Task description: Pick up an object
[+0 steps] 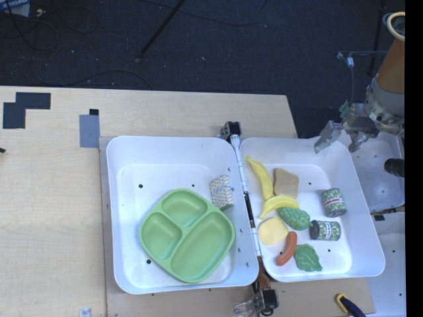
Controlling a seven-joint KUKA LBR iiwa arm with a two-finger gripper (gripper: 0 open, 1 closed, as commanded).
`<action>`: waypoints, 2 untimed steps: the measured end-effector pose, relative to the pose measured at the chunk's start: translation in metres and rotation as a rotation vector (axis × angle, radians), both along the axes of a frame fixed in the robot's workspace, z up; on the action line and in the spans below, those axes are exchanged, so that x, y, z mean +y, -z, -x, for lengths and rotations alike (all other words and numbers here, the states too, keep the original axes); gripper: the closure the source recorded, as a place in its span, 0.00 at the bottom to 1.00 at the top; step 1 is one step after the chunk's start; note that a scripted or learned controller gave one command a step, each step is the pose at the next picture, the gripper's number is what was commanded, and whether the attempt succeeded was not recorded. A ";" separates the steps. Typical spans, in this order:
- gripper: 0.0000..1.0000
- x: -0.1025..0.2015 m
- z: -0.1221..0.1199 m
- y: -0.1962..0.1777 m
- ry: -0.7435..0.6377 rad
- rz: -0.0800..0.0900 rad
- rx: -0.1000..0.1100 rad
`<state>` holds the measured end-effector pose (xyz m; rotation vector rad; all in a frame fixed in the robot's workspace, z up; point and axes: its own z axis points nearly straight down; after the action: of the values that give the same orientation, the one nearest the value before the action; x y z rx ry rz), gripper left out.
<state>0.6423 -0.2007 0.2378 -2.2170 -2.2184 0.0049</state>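
From the camera view above the bench, the gripper (344, 136) hangs at the far right corner of the right bin (362, 197), its two grey fingers spread apart with nothing between them. Above it rises the grey wrist and the orange band (395, 65) of the arm.

The toy foods lie below and to the left of the claw, all inside the right bin. Nearest to it is a green can (334, 202) lying on its side, and just below that a second, darker can (325, 230). Further left sits a tan slice of bread (286, 182), touching a yellow banana (259, 176) that runs along the bin's left wall. Below the bread a second banana (279, 205) curves over a round pale-yellow piece (272, 231), with a knobbly green vegetable (294, 218) pressed against both. Lowest are a red-orange sausage (286, 249) and a green leaf (307, 258), side by side.

Well to the claw's left, the left bin (125, 177) holds a green divided plate (188, 234) with three compartments, and a small patterned block (221, 191) touching the plate's upper rim.

Both bins rest on a light wooden bench (46, 210) bearing a few dark rectangular marks. Beyond it is dark blue carpet (198, 38) crossed by thin black cables.
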 end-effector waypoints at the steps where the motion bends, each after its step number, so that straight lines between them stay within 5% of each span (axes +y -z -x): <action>1: 0.00 -0.011 0.001 0.136 0.000 0.001 -0.002; 2: 0.00 0.038 -0.005 0.146 -0.001 0.003 -0.014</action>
<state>0.6476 -0.1628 0.0922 -2.2245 -2.2277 -0.0074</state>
